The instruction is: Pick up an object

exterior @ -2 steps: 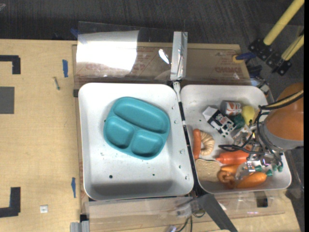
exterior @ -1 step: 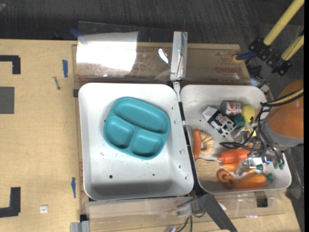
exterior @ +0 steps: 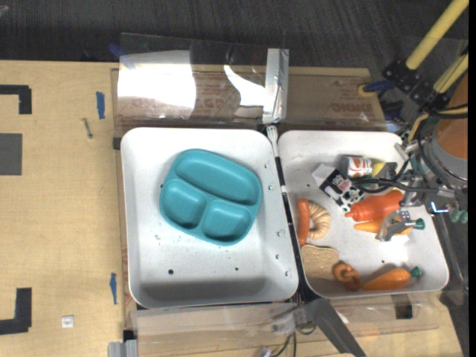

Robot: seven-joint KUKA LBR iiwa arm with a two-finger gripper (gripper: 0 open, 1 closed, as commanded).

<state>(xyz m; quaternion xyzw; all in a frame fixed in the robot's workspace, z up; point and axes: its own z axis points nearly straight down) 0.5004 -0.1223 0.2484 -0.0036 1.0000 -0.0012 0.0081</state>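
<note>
The right bin holds several toy foods. An orange carrot lies in its middle and a second carrot lies near the front wall. A red sausage and a tan ring-shaped roll sit by the left wall. A flat bread slice and a small brown piece lie toward the front. A small red and white can and a black and white object are toward the back. My gripper hangs low at the right end of the middle carrot, reaching in from the right.
The left bin bears a teal divided plate. The grey arm with its orange band and cables crowds the right bin's right wall. Yellow poles stand at the back right. A clear plastic sheet lies behind the bins.
</note>
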